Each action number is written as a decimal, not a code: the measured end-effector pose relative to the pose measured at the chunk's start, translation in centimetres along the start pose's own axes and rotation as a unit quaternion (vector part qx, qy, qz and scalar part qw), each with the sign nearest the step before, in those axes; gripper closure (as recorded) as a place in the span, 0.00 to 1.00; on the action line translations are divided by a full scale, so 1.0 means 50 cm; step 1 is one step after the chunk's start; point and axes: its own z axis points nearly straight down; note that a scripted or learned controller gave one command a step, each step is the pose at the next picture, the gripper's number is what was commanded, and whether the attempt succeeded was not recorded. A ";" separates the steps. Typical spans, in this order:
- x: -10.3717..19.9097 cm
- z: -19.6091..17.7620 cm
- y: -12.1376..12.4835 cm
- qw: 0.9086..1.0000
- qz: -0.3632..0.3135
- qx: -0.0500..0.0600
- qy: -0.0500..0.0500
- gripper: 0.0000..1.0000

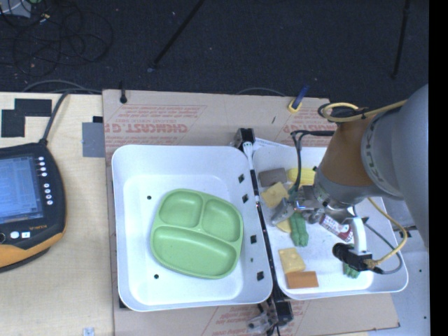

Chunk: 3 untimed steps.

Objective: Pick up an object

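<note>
The pale wooden table (77,271) fills the left and near part of the scene, and a brown cardboard sheet (175,117) with red lettering lies on it under both bins. The grey arm (392,145) reaches in from the right, its orange band sitting above the far half of the right bin.

The left bin (133,166) holds one thing, a green divided plate (198,233) with three compartments. It lies flat near the middle of the bin floor, clear of the walls. The right bin (336,284) is the busy one. Left of the bins, at the table's left edge, rests a dark teach pendant (24,201) with a lit blue screen and an orange underside.

The pincer (297,205) is low over the left half of the right bin, among a cluster of small things. From this angle it is impossible to tell whether it is released or clenched, or whether it has anything in its grasp.

Just left of it lies a yellow block (274,194), close to the wall shared by the two bins. A grey piece (271,176) lies just beyond that block on the far side. A green toy (299,232) lies just nearer than the pincer, pointing roughly near to far. To the right of the toy, under the wrist, is a red and white packet (332,224). Toward the near wall, a yellow wedge (291,259) touches an orange block (302,280) that lies on its near side.
</note>
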 end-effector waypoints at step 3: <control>0.000 -0.001 -0.043 1.000 0.001 -0.002 -0.002 0.00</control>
